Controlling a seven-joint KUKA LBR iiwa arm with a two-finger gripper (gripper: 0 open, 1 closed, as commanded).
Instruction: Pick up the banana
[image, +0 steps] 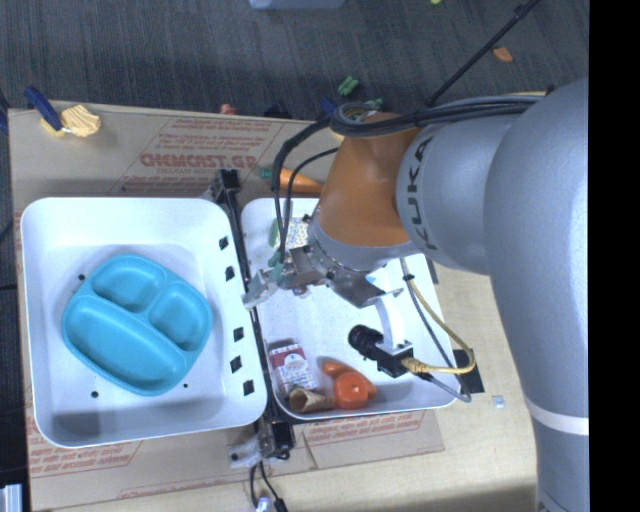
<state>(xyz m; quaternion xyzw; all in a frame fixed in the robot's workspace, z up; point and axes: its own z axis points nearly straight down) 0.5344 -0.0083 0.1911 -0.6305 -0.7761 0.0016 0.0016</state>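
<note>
1. A dark carpeted floor is showing behind the counter (180, 150), which is lying under brown cardboard with red print and bearing two white bins side by side.
2. I am reaching in from the right with my grey arm (510, 190), its orange band (365, 190) hanging over the far half of the right bin (440, 400).
3. My wrist is bending down and to the left, bringing my end effector (272, 280) low over that bin, just beside the wall it shares with the left bin (40, 300).
4. I cannot tell whether my end effector is wide, narrow or holding anything; my own wrist is covering it.
5. I cannot say for sure where the banana is lying. A pale yellowish sliver (274, 234) is peeking out beside my wrist, too hidden to name.
6. Near the right bin's front edge a red packet (288, 364), a brown cone-shaped piece (310, 401) and an orange-red round thing (352, 389) are sitting close together.
7. A blue divided plate (138, 324) is resting in the left bin.
</note>
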